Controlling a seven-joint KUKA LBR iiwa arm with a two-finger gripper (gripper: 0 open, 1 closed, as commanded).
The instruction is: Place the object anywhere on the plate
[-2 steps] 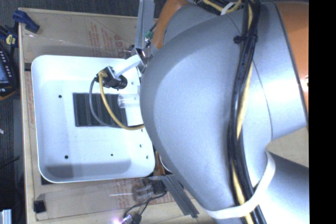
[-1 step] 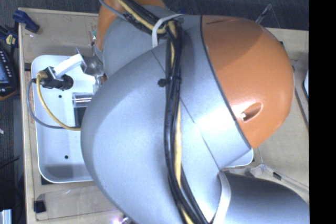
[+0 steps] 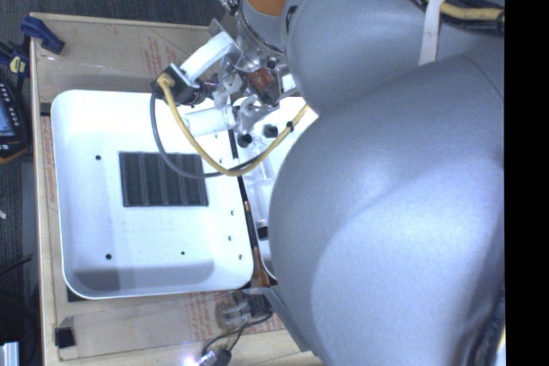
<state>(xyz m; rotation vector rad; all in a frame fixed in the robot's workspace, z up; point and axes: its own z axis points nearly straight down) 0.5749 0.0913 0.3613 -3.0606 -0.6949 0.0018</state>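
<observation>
Camera view: arm covers the right bin. Pincer at upper centre, over the left bin's right rim; open or closed, cannot tell. Object and plate not visible, so their direction from the pincer is unknown.

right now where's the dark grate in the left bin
In the camera view, the dark grate lies flat on the left bin's floor, slightly left of centre, below the yellow cable.

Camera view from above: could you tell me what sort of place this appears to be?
Probably a robotics lab workcell: a grey arm with cabling reaches over a shallow white bin set on a wooden bench.
</observation>
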